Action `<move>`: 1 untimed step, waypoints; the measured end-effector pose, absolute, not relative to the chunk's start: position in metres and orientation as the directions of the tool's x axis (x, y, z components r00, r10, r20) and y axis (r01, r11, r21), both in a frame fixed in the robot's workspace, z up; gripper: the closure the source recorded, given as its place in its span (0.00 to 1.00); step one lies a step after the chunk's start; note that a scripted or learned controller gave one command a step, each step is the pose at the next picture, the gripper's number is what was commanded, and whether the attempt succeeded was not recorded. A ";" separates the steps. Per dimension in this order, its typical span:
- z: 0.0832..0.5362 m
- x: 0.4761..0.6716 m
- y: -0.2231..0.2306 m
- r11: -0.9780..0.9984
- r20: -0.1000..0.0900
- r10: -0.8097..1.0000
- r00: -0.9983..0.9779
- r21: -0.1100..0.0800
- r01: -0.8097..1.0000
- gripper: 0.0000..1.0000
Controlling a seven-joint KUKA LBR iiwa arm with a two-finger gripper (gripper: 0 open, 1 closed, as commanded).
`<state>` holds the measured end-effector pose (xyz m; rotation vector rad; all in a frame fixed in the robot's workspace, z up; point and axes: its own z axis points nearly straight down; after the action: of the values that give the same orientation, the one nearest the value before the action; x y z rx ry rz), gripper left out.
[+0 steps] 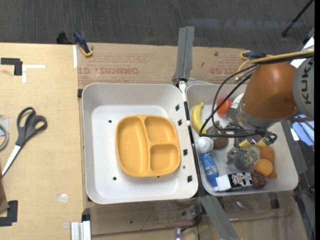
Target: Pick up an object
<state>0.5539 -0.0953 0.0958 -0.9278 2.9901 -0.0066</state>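
Observation:
The arm's orange band (269, 90) hangs over the right bin (290, 184), with the gripper (239, 130) below it, low among the objects near the bin's middle. Around it lie a yellow banana (197, 115), a white ball (203, 144), a brown round thing (220, 143), a grey-green lump (243, 157), two orange fruits (265, 160), a blue bottle (208, 168) and a black-and-white box (239, 180). The arm and its cables hide the fingertips.
The left bin (95, 149) holds a yellow three-part plate (148, 145). Scissors (23, 132) lie on the bench at far left. A grey divider bar (184, 54) stands between the bins at the back. Cables loop over the right bin.

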 end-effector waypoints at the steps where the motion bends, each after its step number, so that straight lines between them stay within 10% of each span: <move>1: 0.095 0.649 -0.105 0.826 -0.007 -0.563 -0.826 -0.004 -0.563 0.00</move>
<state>0.6487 -0.1055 0.0947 -0.9231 2.9942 -0.0023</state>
